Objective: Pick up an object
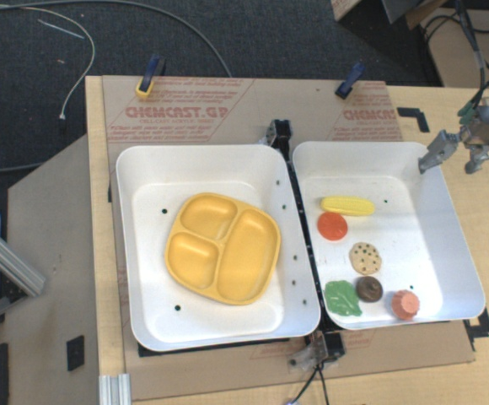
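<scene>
- hand hovers spread and holding nothing over the right bin's far right corner.
- 6 toy foods lie inside; the yellow corn is nearest.
- approach step: next calls for descending onto 1 item.

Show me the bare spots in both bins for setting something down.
Left bin: bare strips all around the yellow tray, widest along its far and left sides. Right bin: bare right of the banana and cookie. Crowded along its near edge: green piece, brown piece, pink piece.

The gripper is partly cut off by the right edge
</scene>
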Motion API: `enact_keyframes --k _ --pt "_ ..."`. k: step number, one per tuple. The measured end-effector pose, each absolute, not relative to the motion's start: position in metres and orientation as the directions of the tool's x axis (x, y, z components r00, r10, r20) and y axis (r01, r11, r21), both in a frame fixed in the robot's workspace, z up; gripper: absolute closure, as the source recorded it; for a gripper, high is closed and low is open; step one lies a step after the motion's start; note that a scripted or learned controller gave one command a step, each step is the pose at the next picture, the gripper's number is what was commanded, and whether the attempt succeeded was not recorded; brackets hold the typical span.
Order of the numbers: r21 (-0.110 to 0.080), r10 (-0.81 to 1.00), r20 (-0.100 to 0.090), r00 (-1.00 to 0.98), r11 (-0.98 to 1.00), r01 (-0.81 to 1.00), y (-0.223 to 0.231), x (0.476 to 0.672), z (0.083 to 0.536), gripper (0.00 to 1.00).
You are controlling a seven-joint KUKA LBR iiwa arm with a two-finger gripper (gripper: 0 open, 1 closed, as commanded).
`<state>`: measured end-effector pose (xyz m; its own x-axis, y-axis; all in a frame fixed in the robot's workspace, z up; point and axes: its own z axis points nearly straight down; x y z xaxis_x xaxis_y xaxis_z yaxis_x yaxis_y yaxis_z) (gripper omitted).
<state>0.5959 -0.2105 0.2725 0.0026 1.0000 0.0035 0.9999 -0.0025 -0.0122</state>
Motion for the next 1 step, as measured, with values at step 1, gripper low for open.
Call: enact_keyframes --k 1 --pt "-0.001 1.000 0.001 -0.001 0.001 1.000 -0.2099 0.5981 0.2789 0.00"
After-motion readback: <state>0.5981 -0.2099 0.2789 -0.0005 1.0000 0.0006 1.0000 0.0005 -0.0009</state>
